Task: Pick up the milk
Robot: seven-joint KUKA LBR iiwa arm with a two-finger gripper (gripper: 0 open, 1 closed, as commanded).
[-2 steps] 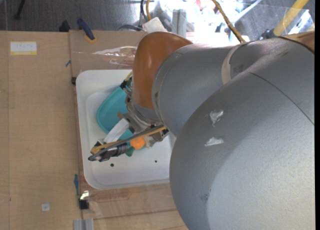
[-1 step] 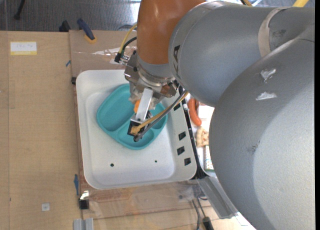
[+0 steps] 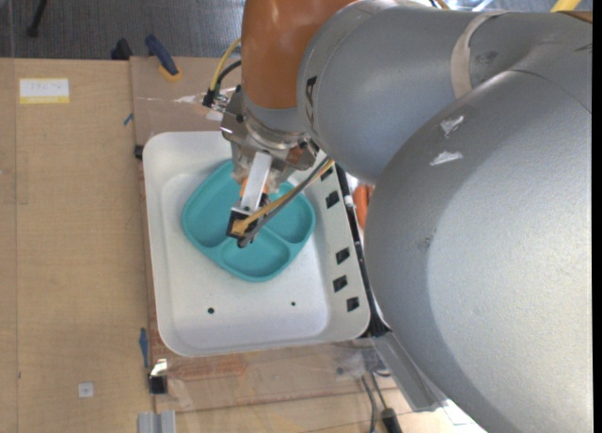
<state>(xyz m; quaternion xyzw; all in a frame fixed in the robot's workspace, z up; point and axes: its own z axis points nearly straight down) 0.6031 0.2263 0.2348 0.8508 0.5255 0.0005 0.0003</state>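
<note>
1. Over the bench's right side, the arm (image 3: pixel 451 139) bulks large and screens the right bin from me; I see no milk, so I'd guess it lies hidden there, and I'd be reaching blind.
2. The left bin (image 3: pixel 188 318) carries a teal divided plate (image 3: pixel 273 252) near its middle; pressing down could scrape or tip it.
3. The gripper (image 3: pixel 243 232) hangs over that plate. I cannot tell how it's set, and I see nothing in its grasp.
</note>
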